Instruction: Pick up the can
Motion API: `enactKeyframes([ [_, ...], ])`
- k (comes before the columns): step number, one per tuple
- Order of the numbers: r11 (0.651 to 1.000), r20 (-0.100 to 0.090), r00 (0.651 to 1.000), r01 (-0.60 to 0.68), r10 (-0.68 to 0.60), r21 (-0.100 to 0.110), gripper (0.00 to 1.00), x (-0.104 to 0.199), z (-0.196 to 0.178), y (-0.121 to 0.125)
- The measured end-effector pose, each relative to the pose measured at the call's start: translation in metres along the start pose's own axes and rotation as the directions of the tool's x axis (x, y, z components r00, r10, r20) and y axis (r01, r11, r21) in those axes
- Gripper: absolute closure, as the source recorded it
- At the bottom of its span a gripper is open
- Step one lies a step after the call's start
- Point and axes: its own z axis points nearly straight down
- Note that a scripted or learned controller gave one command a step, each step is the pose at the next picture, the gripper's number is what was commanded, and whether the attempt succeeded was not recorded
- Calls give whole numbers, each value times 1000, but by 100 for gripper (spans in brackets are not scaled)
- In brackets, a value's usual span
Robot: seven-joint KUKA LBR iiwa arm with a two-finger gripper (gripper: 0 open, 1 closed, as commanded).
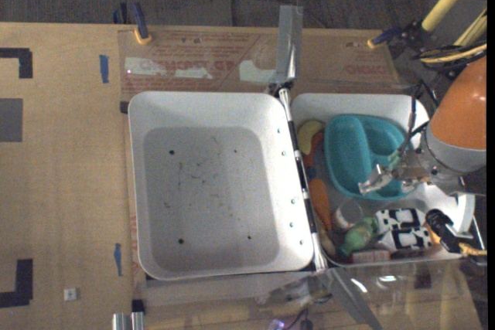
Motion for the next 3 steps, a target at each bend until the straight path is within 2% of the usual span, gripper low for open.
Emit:
enactKeyframes([
  [1, 992, 1, 992, 128, -128, -2, 0, -37, 23, 71],
  [2, 986, -24, 991, -132, 135, 107, 0, -41, 33, 130],
  [3, 984, -26, 991, -128, 132, 124, 100, -38, 30, 128],
])
